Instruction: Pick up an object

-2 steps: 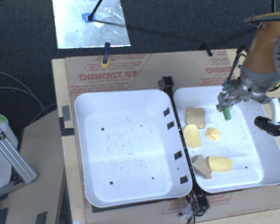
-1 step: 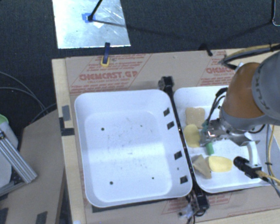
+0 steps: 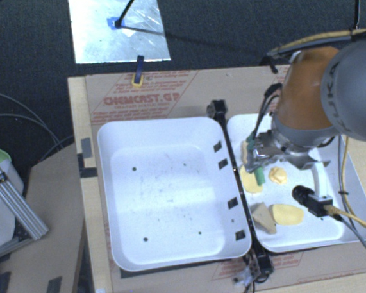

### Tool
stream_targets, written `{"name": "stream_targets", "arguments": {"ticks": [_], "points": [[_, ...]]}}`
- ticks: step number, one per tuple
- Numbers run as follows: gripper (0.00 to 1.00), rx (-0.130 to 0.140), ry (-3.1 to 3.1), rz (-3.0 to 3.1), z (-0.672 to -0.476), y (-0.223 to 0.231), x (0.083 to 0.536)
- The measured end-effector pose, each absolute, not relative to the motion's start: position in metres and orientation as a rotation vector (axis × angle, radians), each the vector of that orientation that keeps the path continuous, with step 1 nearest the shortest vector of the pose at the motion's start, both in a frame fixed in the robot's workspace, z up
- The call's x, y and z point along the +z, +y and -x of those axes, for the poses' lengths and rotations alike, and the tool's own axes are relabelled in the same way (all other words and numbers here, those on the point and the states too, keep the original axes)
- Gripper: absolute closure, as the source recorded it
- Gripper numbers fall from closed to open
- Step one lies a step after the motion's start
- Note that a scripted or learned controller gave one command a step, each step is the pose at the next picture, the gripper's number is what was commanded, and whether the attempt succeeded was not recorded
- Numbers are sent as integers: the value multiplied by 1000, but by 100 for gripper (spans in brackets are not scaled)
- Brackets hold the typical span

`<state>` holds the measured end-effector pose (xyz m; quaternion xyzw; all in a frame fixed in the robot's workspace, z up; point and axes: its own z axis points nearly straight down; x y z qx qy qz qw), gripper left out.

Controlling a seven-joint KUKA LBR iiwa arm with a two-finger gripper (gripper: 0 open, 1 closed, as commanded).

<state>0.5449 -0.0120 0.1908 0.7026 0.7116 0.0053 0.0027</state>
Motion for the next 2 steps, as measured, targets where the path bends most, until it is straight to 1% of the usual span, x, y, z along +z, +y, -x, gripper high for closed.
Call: {"name": "stream_targets", "arguments": {"ticks": [1, 2], "points": [[100, 13, 2226, -2208, -565, 14, 263], [0, 2, 2225, -2215, -563, 11, 258]]}}
